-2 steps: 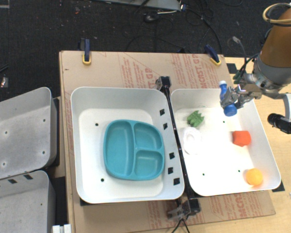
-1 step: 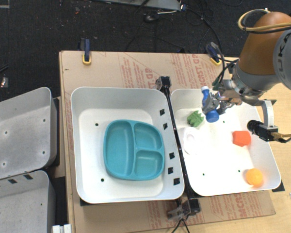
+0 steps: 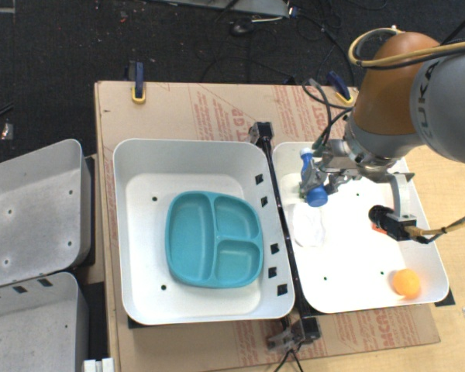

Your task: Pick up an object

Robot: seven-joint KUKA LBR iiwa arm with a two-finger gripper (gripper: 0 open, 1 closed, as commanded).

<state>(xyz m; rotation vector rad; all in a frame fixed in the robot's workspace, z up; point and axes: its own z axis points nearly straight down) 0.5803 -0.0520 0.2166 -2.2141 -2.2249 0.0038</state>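
Observation:
My gripper point(image 3: 316, 186) hangs low over the left part of the right bin point(image 3: 356, 285), close to the wall it shares with the left bin. A small blue rounded piece point(image 3: 317, 198) shows at its tip; I cannot tell whether it is a separate thing or part of the gripper. Just in front of the gripper lies a pale, translucent thing point(image 3: 308, 228) on the bin floor. An orange ball point(image 3: 408, 283) rests in the near right corner of that bin, well apart from the gripper.
The left bin point(image 3: 139, 208) holds a teal divided plate point(image 3: 214, 239) lying flat in its middle. The grey arm with its orange band point(image 3: 395, 76) reaches in from the upper right. A white lid-like tray point(image 3: 31, 208) lies off the bench to the left.

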